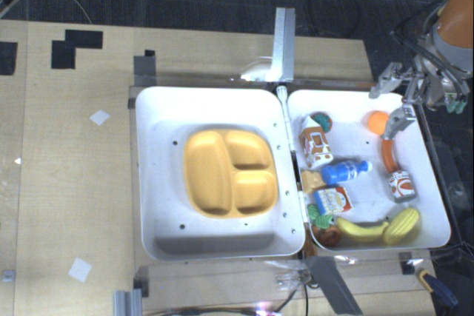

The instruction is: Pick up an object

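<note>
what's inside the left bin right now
One thing: a yellow divided tray lying on the floor of the left bin, roughly centered. Whatever might lie beneath the tray is covered and cannot be seen.

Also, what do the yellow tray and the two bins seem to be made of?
Tray: probably moulded plastic, matte yellow, with rounded compartments and soft shading. Left bin and right bin: likely thin formed plastic, smooth white with a slight sheen and rounded corners; painted metal cannot be excluded.

Hovers at upper right: gripper (395,101), fingers spread above orange ball (378,121) in right bin (437,192); yellow tray (227,172) in left bin (159,159).
</note>
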Robot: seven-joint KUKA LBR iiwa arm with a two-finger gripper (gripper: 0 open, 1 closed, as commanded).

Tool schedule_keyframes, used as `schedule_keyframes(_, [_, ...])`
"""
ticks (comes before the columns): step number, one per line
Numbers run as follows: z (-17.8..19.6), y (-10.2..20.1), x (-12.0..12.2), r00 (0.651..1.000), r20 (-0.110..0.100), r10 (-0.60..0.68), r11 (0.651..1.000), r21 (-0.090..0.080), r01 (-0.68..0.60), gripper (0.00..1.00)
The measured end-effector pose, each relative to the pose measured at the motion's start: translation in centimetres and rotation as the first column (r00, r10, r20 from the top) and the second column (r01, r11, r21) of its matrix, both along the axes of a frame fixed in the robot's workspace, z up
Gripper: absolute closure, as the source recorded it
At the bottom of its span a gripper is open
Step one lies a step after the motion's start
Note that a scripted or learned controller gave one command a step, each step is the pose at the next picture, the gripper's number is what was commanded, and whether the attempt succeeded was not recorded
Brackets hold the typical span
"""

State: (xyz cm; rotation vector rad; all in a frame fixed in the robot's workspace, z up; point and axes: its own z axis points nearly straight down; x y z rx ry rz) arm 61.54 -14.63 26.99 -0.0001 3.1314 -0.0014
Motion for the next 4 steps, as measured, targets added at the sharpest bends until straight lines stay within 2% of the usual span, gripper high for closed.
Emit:
schedule_keyframes(1, [-10.1, -4.2, -5.7, 1.000, -0.009, 0.006, 1.000, 0.001, -0.006, 0.00])
schedule_keyframes(2, [-18.0, -6.0, -10.4, 0.999, 0.007, -0.041, 0.999, -0.003, 0.041, 0.00])
schedule_keyframes(3, [-17.6, -5.8, -0.9, 0.974, 0.002, 0.228, 0.974, -0.004, -0.228, 0.00])
schedule_keyframes(4, [-14.5, -6.0, -4.8, 0.962, 0.000, 0.275, 0.962, -0.005, -0.275, 0.00])
